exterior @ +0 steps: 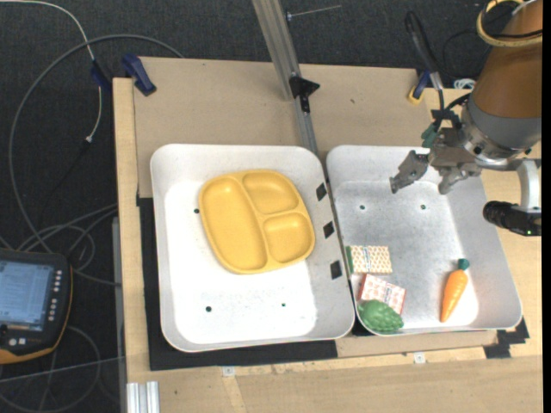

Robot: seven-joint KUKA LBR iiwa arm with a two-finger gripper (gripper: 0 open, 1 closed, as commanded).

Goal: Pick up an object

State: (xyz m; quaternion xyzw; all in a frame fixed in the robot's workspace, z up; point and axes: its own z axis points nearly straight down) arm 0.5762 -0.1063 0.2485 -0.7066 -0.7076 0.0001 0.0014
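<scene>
The right bin [405, 231] holds an orange toy carrot [454, 292] with a green tip at its front right. A green leafy toy [380, 317] lies at the front edge, with a red-and-white packet [382, 292] just behind it and a pale checked packet [370, 258] further back. My gripper [428, 174] hangs over the back of the right bin, well behind all of these. Its two fingers stand apart, open, with nothing between them.
The left bin [181, 317] bears a yellow tray [255, 219] with three compartments. A metal post [280, 41] slants up behind the bins. Blue clamps [138, 74] sit on the bench's back corners, and a screen pendant [30, 304] lies at the far left.
</scene>
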